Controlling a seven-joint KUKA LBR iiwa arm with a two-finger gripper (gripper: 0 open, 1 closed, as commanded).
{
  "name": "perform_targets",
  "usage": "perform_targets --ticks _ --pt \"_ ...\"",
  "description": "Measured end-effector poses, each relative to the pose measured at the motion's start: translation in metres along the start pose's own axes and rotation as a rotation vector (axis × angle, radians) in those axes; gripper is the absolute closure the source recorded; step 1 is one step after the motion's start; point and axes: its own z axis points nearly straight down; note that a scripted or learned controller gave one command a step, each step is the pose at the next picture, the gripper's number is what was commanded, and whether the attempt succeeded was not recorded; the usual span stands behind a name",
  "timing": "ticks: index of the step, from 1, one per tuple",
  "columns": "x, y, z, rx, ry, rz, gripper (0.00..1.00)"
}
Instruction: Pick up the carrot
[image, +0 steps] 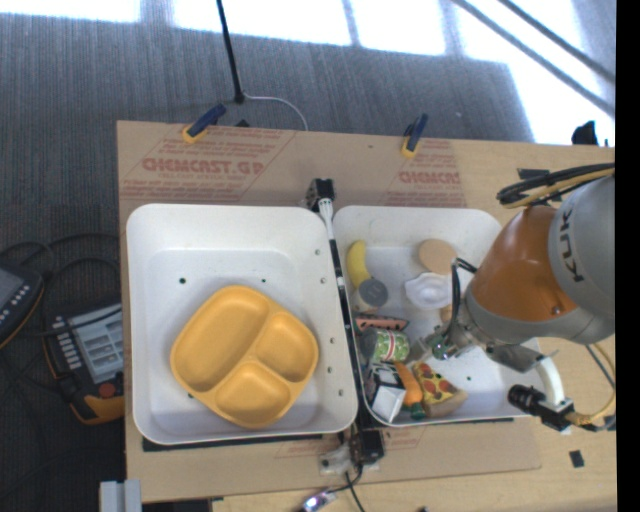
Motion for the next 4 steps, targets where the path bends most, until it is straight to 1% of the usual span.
perform_targets --ticks 1,3,4 --pt "0.013 0.004 0.0 0.002 -0.015 0.132 1.0" --pt "0.012 0.005 -0.019 0.0 -0.018 0.134 1.0" --pt "0.074 0.026 -0.061 0.013 -0.005 0.17 1.0"
